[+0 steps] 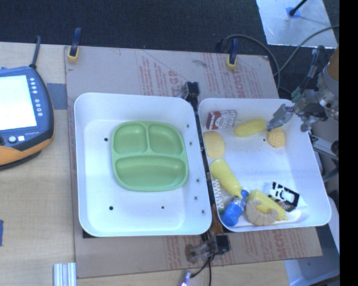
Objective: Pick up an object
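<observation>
Here, gripper low over the right bin, near its far right part, reaching in from the right edge. Fingers blurred and dark against the arm, so cannot tell whether spread or closed; nothing seen between them. Just beside the tip: a small round yellow piece below, a yellow corn-like piece to the left, both apart from the gripper as far as can be told. Farther left, against the bin's far-left corner, a red and white carton. Below that, a pale yellow disc, then a long yellow bottle lying slantwise. Near the front wall, a blue toy touching a tan cookie-like piece and a yellow block, with a black and white item just beside them. Left bin alongside, holding a green divided plate in its middle. Well apart, on the bench's left edge, a tablet with a bright screen.
</observation>
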Tool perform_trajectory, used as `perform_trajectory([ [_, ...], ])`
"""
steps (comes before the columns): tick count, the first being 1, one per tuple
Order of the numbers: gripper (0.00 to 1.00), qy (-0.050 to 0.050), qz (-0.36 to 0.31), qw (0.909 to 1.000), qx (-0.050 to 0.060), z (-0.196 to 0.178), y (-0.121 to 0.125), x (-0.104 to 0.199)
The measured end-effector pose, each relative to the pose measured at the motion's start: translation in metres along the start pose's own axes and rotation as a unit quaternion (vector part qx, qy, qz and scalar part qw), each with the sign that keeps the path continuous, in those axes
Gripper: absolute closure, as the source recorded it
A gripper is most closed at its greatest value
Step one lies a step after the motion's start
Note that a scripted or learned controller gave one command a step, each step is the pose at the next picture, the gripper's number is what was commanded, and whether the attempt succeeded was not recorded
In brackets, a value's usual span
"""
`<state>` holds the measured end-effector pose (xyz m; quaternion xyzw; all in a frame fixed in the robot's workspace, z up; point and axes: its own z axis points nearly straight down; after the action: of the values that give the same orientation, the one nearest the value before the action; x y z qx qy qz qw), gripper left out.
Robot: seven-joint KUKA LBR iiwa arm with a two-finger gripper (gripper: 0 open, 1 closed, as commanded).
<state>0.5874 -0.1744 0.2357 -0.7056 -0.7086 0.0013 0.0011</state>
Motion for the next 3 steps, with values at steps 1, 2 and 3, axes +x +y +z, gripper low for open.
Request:
perform_trajectory([
  [1, 0.00, 0.000, -0.001, 1.0000, 0.001, 0.096, 0.044, 0.073],
  [2, 0.00, -0.003, -0.001, 1.0000, -0.004, 0.136, 0.073, 0.079],
  [3, 0.00, -0.002, -0.001, 1.0000, -0.004, 0.136, 0.073, 0.079],
])
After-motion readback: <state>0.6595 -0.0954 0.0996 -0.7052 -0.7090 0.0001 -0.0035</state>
